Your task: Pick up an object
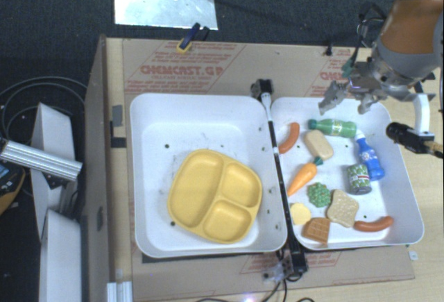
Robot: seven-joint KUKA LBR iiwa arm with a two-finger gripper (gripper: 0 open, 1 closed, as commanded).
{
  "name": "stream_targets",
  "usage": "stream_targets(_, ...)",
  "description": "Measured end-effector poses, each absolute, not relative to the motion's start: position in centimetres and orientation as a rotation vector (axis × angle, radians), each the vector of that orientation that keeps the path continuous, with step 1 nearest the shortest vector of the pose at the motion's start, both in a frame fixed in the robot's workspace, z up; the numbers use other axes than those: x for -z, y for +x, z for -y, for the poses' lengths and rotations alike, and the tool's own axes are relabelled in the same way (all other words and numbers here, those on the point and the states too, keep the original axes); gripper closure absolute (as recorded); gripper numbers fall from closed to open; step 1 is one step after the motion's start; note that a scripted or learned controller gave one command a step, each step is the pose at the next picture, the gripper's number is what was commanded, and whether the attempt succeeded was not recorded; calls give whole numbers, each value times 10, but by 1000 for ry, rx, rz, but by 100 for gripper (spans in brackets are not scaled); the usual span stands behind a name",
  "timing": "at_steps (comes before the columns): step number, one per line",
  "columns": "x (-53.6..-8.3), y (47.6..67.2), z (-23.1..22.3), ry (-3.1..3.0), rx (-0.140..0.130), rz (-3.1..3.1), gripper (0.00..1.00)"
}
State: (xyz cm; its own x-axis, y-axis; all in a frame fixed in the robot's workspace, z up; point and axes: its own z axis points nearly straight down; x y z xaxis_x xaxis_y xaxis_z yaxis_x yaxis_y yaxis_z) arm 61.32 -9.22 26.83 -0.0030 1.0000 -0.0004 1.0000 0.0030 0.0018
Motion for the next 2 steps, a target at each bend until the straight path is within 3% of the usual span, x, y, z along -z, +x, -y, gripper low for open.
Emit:
stream_targets(1, -155, 645, 106, 2222, 3, -2224, 0)
stream_targets(2, -93, 656, 89, 2221, 5, -2229, 0)
